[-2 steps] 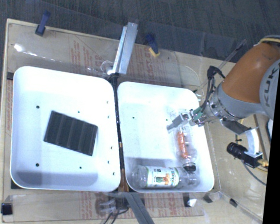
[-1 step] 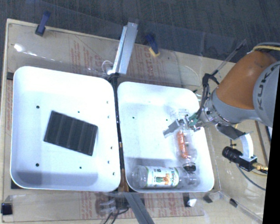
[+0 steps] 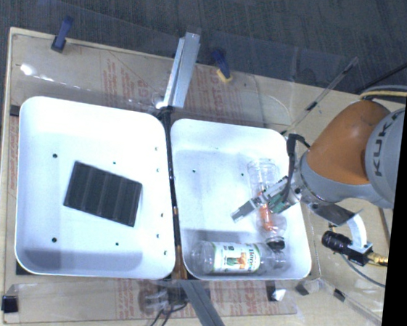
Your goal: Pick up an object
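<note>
In the right bin, my gripper hangs low over the middle right, reaching in from the orange-banded wrist. A small clear container with an orange-red part lies right beside it, touching or nearly so. Another clear plastic piece sits just behind the gripper. A clear bottle with a green and orange label lies on its side along the bin's front wall. I cannot see any of these held. A flat black ribbed rectangle lies in the middle of the left bin.
A small black cap-like piece rests by the bottle's right end. A metal divider bar rises behind the seam between the bins. Blue clamps sit at the bench's back edge.
</note>
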Motion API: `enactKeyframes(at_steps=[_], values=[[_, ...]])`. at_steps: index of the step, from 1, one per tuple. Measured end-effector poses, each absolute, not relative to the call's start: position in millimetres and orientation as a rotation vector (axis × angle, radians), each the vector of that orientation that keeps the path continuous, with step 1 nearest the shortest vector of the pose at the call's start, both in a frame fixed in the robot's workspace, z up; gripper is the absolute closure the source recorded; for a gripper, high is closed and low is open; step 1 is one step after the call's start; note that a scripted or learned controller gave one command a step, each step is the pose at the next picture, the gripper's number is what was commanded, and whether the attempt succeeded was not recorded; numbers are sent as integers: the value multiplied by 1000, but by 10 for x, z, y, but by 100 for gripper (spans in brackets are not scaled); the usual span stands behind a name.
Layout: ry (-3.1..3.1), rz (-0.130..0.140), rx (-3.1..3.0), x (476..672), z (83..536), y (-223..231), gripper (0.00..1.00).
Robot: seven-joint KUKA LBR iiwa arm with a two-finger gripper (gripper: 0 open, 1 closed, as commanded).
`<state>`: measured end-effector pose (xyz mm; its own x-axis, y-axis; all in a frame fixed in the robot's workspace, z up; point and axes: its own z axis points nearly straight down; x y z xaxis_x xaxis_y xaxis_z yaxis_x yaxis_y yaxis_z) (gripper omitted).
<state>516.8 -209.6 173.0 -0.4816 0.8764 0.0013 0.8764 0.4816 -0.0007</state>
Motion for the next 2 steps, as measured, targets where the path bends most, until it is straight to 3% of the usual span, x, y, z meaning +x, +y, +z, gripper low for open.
enactKeyframes(at_steps=[1,2], values=[[-2664,1,-1664,5309,1874,-2111,0],[-2661,1,-1670,5322,1918,-2112,0]])
